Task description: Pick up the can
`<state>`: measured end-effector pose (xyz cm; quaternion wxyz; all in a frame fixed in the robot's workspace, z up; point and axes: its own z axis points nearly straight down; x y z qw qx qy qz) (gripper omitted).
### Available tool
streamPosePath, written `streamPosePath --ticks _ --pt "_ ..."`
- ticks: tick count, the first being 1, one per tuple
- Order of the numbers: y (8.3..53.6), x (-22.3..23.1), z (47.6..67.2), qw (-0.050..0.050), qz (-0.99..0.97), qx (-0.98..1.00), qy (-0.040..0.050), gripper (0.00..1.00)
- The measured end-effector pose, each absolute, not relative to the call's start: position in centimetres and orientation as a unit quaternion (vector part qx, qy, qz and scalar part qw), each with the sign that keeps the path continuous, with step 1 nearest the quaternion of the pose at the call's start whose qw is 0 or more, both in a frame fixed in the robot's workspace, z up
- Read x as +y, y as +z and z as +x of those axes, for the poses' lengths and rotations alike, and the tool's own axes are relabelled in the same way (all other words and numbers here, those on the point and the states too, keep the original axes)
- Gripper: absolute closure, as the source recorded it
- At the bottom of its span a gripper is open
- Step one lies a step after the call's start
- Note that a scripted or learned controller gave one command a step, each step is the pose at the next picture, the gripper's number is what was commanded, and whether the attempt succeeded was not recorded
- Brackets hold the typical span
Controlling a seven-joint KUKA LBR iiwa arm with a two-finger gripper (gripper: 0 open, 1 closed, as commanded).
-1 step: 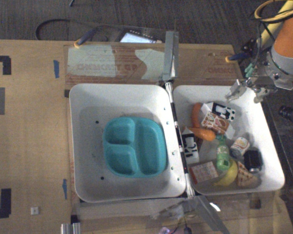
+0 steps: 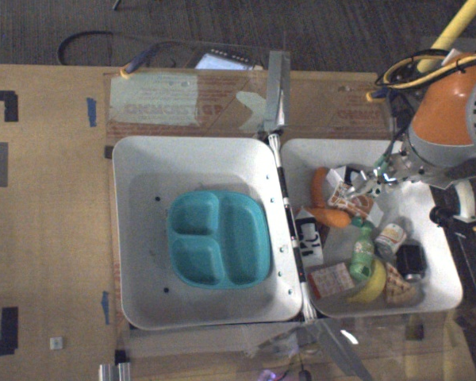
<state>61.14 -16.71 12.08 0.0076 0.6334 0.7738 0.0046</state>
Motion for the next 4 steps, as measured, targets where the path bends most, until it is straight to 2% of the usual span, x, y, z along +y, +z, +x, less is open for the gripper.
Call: streamPosePath --ticks 1,2,3,4 --pt "9.8 -18.2 66.7 0.002 0.632 0.775 0.0009 0.00" --pt "9.1 -18.2 62.8 0.006 0.650 0.760 0.0024 0.00" --pt "10.3 -18.2 62.9 0.008 0.651 0.759 0.0034 1.00" --pt "16.6 -21.6 65.4 -0.001 0.700 0.714 -0.0015 1.00"
